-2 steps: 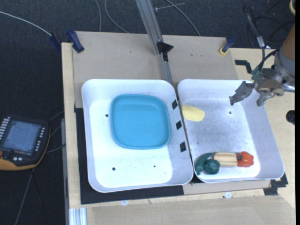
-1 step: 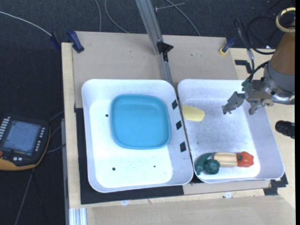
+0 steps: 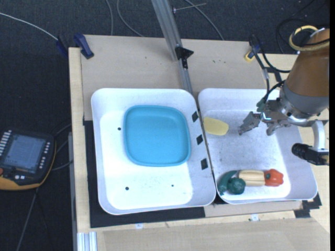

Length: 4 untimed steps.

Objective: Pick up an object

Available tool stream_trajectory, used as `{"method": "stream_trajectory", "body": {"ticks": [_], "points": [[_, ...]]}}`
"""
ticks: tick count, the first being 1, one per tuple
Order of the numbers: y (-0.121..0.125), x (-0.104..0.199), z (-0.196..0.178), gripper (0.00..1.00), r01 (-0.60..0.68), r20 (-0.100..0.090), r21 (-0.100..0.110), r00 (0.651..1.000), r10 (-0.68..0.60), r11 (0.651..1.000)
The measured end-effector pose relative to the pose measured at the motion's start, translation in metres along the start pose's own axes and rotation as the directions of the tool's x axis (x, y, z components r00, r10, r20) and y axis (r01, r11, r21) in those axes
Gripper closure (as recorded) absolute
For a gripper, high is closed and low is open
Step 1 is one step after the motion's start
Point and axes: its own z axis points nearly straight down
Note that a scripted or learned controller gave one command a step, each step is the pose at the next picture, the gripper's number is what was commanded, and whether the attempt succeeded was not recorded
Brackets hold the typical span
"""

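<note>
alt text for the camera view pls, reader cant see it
A grey-and-orange robot arm reaches in from the right, its open gripper hovering over the right bin, holding nothing. That bin holds a yellow piece and a green, tan and red cluster; the left bin holds a blue tray.

**Pale table on dark carpet**

A light wooden table (image 3: 136,61) stands on dark grey carpeted floor (image 3: 31,88) crossed by thin cables (image 3: 104,4). A handheld control pendant (image 3: 23,158) lies at left. Blue clamps (image 3: 84,46) grip the table's far edge.
</note>
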Motion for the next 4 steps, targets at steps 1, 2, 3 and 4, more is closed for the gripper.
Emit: {"method": "stream_trajectory", "body": {"ticks": [1,2,3,4], "points": [[-0.001,-0.005,0.062,0.00,-0.001,0.000,0.001,1.000,0.001,1.000],[0.001,-0.005,0.048,1.00,0.000,0.001,-0.006,1.000,0.000,1.000],[-0.004,-0.011,0.001,1.00,-0.001,0.002,-0.008,1.000,0.001,1.000],[0.007,-0.013,-0.053,1.00,0.000,0.002,-0.010,1.000,0.000,1.000]]}}
